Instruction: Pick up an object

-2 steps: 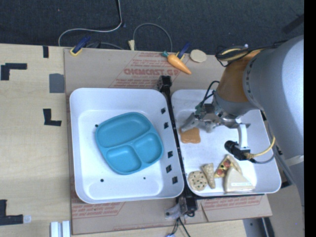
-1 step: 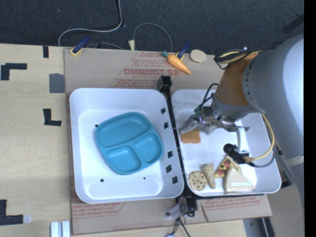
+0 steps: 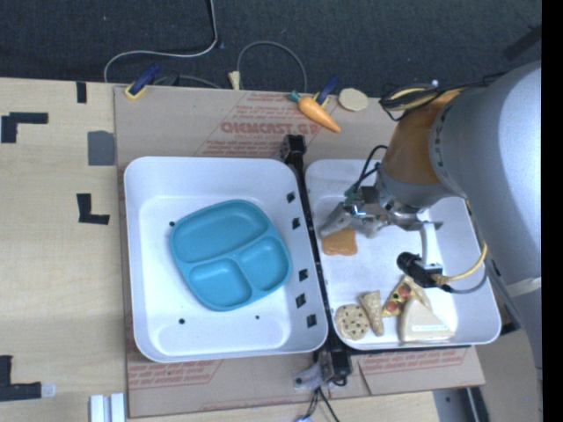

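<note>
My gripper is low in the right bin, near its left wall. An orange-brown flat food piece lies just below its fingers, touching or nearly touching them. Along the bin's front edge lie a chocolate-chip cookie, a tan wedge, a pizza slice and a pale sandwich wedge. The grey arm with its orange band covers the bin's upper right part.
The left bin holds a blue divided plate. A toy carrot and a beige disc lie on the cardboard behind the bins. A black divider runs between the bins. Cables trail at the back.
</note>
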